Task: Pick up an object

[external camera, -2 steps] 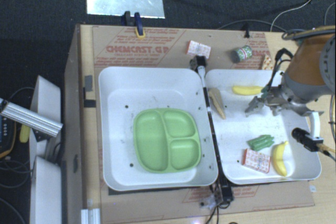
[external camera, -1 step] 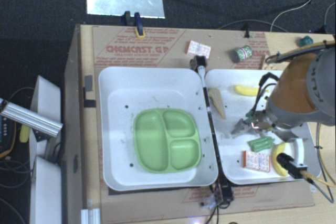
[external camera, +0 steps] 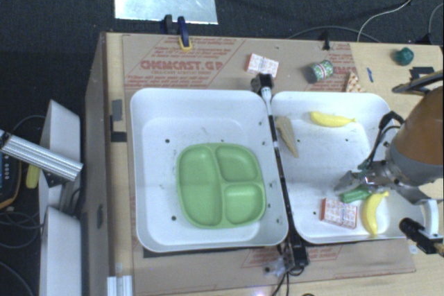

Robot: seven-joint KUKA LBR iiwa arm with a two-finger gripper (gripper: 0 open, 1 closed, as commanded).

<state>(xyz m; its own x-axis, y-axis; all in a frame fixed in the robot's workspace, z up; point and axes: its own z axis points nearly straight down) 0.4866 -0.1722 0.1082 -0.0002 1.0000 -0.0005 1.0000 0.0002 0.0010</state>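
Observation:
In the right bin (external camera: 312, 170), my gripper (external camera: 351, 184) hangs low near the front right, reaching in from the right under the orange-banded arm (external camera: 423, 138). A small green object (external camera: 356, 195) lies directly below it, touching or nearly so. Just right of that is a yellow banana (external camera: 374, 212), and a red-and-white box (external camera: 339, 213) lies flat to the left. Farther back, a second yellow banana (external camera: 331, 120) rests near the rear wall. A tan wedge (external camera: 287, 136) leans by the divider. I see nothing lifted.
The left bin (external camera: 156, 121) holds a green divided plate (external camera: 220, 184). On the bench behind the bins sit a small tin (external camera: 321, 70), a red-and-white carton (external camera: 262, 65) and a teal object (external camera: 404, 55). Cables run along the right bin's right wall.

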